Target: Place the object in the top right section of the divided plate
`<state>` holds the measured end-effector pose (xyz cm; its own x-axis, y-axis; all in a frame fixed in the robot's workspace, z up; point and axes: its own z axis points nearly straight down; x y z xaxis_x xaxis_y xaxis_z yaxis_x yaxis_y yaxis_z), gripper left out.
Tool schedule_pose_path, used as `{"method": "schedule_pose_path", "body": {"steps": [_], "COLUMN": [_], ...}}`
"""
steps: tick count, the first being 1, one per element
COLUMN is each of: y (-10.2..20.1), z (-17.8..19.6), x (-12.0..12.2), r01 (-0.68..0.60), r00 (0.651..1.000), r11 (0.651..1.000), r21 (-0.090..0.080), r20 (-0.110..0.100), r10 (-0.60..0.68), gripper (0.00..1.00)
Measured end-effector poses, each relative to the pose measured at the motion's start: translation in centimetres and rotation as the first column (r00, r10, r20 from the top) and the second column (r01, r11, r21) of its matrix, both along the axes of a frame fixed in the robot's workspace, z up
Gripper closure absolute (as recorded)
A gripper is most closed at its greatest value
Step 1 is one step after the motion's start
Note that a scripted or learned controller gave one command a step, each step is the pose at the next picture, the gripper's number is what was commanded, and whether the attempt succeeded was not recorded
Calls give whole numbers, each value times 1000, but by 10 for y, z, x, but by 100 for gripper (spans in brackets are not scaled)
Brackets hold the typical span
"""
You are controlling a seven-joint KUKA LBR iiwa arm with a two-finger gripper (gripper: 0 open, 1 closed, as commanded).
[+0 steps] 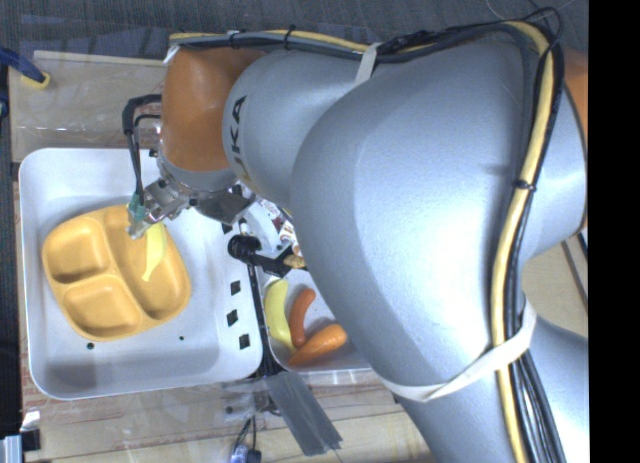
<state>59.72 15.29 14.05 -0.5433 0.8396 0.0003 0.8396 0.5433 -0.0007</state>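
Gripper (140,219) sits at the left-centre of the frame, hanging over the upper right part of the plate (112,273). Whether it is spread or pressed together I cannot tell, since the wrist and the angle hide the tips. A pale yellow object (152,251), long and narrow, lies just below the gripper in the plate's right-hand section, its upper end touching or nearly touching the gripper; whether it is pinched cannot be made out.

The plate is yellow with three sections and rests in the left bin (60,371), towards the bin's middle left. The two smaller sections lie on its left and lower sides.

The arm (420,201) comes in from the right and covers most of the frame, grey with an orange band (200,111) above the wrist, and a yellow and black cable (525,211) running along it.

In the right bin (300,366), at the lower centre of the frame and partly under the arm, lie a banana (277,316) and two orange carrot-like pieces (318,343), close together and touching. Small black marks (238,316) dot the wall between the bins.
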Motion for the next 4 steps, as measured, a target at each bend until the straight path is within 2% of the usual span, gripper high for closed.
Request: {"method": "schedule_pose_path", "body": {"steps": [1, 2, 3, 4], "y": [34, -4, 64, 59], "z": [-34, 56, 18, 258], "x": [-46, 29, -29, -38], "r01": [-119, -524, -628, -729], "r00": [992, 852, 778, 685], "r11": [993, 852, 778, 685], "r21": [-7, -2, 1, -2], "r20": [30, 3, -1, 3], "r10": [119, 524, 628, 729], "gripper": [100, 100, 100, 100]}}
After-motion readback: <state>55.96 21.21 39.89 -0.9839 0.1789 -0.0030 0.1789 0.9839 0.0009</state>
